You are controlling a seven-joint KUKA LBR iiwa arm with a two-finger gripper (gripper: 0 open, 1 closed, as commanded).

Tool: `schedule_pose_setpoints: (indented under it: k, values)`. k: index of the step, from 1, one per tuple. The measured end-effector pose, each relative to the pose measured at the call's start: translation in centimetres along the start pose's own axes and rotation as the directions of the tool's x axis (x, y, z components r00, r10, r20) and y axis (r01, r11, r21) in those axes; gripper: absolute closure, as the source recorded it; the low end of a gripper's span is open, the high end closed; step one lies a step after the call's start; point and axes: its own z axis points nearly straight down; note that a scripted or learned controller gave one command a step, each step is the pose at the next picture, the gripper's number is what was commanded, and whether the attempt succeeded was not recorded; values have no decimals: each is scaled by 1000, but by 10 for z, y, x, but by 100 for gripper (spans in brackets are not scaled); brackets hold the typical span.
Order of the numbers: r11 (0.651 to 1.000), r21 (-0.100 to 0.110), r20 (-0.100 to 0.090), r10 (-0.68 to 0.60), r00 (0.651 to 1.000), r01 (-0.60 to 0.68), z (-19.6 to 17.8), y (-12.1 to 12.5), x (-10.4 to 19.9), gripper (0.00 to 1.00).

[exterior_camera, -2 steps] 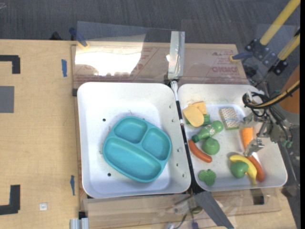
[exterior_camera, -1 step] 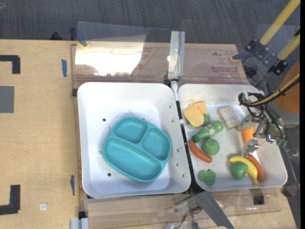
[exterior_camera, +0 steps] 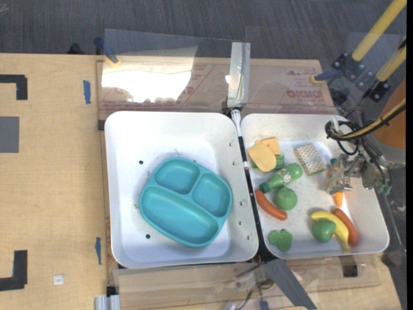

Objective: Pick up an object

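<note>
The right bin (exterior_camera: 381, 237) holds several toy foods. A yellow wedge (exterior_camera: 263, 155) and a beige speckled block (exterior_camera: 310, 158) lie at its back. A green vegetable (exterior_camera: 284, 175), a green ball (exterior_camera: 286, 199) and a red chili (exterior_camera: 271, 206) lie in the middle. At the front are a small green piece (exterior_camera: 280, 239), a yellow banana (exterior_camera: 329, 220) with a green piece (exterior_camera: 322, 231), and a red-orange sausage (exterior_camera: 346, 225). My gripper (exterior_camera: 340, 178) hangs low over the bin's right side, just above an orange piece (exterior_camera: 339, 201). Cables and the wrist blur its tip.
The left bin (exterior_camera: 122, 141) carries a teal divided plate (exterior_camera: 186, 201). A clear sheet and a metal bracket (exterior_camera: 237, 76) stand behind the bins. Bare wooden bench (exterior_camera: 45, 173) stretches to the left. Yellow struts (exterior_camera: 381, 24) cross the top right.
</note>
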Motion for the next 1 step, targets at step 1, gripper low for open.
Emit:
schedule_pose_setpoints:
  k: [1]
  values:
    - [1000, 0, -2, 0, 1000, 0, 1, 0, 1, 0]
